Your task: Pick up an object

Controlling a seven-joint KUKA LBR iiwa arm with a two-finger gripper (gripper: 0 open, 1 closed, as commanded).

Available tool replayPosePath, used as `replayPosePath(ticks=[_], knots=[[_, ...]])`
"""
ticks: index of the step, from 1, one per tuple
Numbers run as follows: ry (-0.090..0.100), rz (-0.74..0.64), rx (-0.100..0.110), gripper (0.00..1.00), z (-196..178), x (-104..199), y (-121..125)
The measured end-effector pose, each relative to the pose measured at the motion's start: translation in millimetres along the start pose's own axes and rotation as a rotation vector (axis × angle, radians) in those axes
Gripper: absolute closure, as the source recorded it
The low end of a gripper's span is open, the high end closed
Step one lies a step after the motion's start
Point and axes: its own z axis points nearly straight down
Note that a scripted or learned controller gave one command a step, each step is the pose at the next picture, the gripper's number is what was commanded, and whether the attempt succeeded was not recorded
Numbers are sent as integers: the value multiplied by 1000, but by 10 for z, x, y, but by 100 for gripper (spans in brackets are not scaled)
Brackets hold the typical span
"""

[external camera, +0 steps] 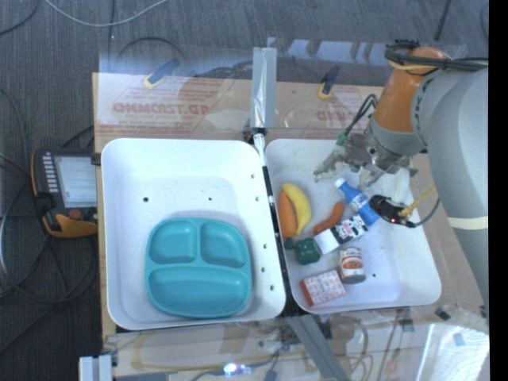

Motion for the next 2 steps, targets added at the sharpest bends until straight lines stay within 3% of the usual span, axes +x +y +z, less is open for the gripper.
replayPosePath(ticks=[1, 2], knots=[[0, -63, -14, 0, 128, -296, -251], [-1, -63, -13, 100, 55, -301, -247]])
